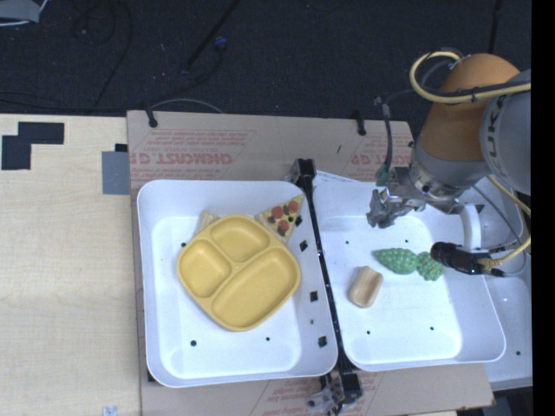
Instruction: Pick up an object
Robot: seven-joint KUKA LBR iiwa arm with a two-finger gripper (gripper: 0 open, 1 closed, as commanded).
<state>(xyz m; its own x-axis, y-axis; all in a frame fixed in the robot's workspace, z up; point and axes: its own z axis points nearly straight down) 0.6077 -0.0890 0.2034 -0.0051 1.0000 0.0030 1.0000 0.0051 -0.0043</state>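
While the claw [382, 215] hovers, green grapes [408, 262] lie just below-right.

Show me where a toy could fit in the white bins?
Right bin: bare floor along the near side, below the tan piece and green bunch. Left bin: crowded by the yellow plate and pizza slice; only thin strips at its left and near edges.

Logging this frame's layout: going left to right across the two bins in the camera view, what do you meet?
Yellow divided plate → pizza slice toy → tan block → green bumpy toy, with the claw above the right bin.
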